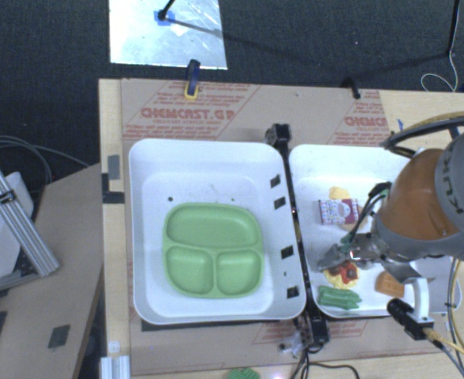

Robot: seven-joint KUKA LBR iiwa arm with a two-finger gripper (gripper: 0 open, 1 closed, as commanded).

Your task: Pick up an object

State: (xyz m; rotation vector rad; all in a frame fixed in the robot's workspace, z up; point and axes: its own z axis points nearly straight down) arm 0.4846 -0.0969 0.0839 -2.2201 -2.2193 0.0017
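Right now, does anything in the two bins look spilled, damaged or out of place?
Nothing stands out. The green tray lies flat in the left bin. In the right bin, the small items, such as the packet and green piece, lie loose inside the walls.

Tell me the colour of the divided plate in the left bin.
Light green plate, in the camera view.

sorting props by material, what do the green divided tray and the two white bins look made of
Green divided tray: likely molded plastic, matte, one even pale green with soft rounded compartment edges. Left bin and right bin: probably thin formed plastic, smooth and slightly glossy, uniform white with rounded corners and rolled rims. The look alone can't confirm it.
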